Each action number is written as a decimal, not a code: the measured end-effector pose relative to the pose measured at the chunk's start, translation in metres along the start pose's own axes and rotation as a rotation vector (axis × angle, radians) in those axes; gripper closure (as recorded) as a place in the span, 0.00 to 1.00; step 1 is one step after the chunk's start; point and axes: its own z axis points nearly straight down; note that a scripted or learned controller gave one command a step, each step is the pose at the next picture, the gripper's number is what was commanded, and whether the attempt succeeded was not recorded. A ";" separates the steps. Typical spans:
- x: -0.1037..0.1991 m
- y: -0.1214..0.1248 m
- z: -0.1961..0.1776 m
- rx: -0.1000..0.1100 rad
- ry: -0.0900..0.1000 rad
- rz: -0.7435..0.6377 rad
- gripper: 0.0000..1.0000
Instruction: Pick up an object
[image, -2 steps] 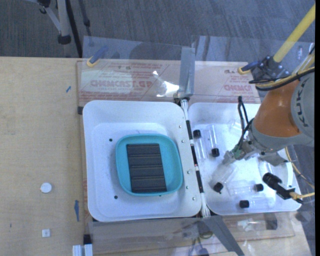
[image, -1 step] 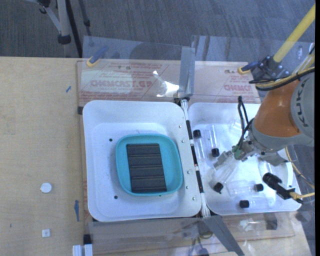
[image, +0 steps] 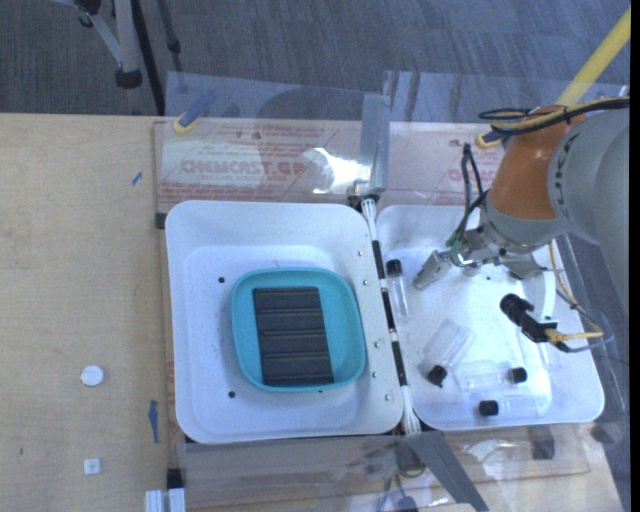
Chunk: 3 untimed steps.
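**Mia:** Where is the robot's grey two-finger gripper (image: 432, 270)?

**Ben:** It is down inside the right white plastic bin (image: 580, 400), at the far part of it. The big grey arm with the orange band (image: 535, 175) comes in from the right.

**Mia:** What lies around it?

**Ben:** Clear little plastic bottles with black caps. One long thin clear tube with a black cap (image: 396, 288) lies by the left wall of that bin, just left of the gripper. One clear bottle with a black cap at its near end (image: 443, 350) lies in the middle, tilted. Two more clear bottles (image: 490, 385) lie near the front. A black plug on a yellow wire (image: 530, 318) hangs over the right side.

**Mia:** And the other bin?

**Ben:** The left white plastic bin (image: 200, 300) has a teal square dish (image: 297, 327) in it, with a dark ribbed block (image: 292, 336) inside the dish.

**Mia:** Is the gripper open? Does it hold a bottle?

**Ben:** I cannot tell. The tip is small and blurry. I see no bottle in it. The thin tube is the closest thing, and it lies apart from the tip.
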 end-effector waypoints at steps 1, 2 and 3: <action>0.074 -0.007 -0.098 0.003 0.003 -0.089 0.00; 0.074 -0.007 -0.098 0.004 0.002 -0.089 0.00; 0.074 -0.007 -0.098 0.004 0.002 -0.089 0.00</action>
